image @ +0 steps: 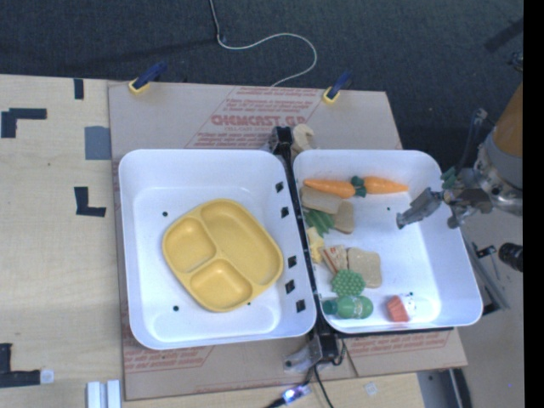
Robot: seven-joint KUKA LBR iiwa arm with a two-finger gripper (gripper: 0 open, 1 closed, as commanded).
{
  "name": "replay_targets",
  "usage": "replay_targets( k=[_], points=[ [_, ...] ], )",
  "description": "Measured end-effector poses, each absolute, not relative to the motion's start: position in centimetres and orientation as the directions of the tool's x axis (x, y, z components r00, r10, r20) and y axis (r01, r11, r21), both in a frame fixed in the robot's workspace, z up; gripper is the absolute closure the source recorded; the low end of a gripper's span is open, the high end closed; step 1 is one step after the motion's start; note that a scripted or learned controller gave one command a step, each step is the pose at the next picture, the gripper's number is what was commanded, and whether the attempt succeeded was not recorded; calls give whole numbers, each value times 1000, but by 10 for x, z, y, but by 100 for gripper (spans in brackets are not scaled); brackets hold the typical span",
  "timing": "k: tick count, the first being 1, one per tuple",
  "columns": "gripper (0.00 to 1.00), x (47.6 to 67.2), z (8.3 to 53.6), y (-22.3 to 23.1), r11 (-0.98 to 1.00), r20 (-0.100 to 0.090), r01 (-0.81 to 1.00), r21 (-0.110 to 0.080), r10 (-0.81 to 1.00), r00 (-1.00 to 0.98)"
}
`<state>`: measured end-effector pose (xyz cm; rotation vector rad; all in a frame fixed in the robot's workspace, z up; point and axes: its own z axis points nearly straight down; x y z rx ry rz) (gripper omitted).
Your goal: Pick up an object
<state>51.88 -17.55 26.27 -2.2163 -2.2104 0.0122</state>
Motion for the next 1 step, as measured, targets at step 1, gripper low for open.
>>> replay_targets(
  k=[1],
  points=[
    [0,521,269,-175,1,0,1000,-2,1000,-1]
  ],
)
